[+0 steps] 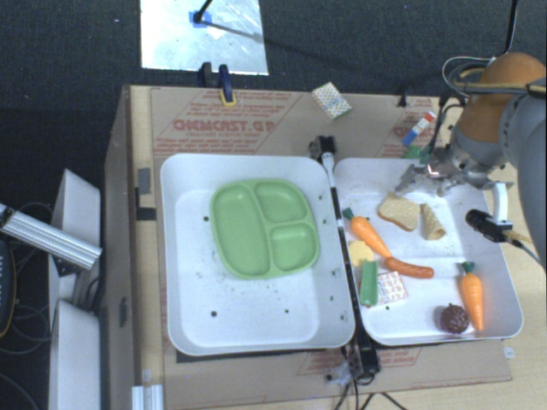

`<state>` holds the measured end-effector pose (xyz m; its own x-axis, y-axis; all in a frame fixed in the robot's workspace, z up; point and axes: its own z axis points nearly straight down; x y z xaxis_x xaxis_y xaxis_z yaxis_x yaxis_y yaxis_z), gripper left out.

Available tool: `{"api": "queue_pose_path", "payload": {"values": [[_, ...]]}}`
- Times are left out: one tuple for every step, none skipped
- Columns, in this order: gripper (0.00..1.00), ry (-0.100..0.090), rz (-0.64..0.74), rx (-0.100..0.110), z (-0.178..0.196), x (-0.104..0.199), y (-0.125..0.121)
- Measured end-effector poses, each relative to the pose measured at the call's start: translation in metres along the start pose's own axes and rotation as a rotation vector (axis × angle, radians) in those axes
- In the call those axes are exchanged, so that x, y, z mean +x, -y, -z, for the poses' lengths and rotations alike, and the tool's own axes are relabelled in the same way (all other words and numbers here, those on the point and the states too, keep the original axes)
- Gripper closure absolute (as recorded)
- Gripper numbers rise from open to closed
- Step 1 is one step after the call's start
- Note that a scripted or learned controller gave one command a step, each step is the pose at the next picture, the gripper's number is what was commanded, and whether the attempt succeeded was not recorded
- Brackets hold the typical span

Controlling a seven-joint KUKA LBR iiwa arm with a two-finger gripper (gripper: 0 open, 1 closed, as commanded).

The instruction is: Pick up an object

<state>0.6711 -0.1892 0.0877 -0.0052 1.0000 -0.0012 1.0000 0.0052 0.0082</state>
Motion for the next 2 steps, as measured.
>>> {"api": "queue_pose_path", "payload": {"values": [[1.0, 0.001, 0.003, -0.005, 0.0122, 0.0002, -0.0017], [0.0, 0.001, 0.004, -0.005, 0.0119, 0.0004, -0.0016]]}}
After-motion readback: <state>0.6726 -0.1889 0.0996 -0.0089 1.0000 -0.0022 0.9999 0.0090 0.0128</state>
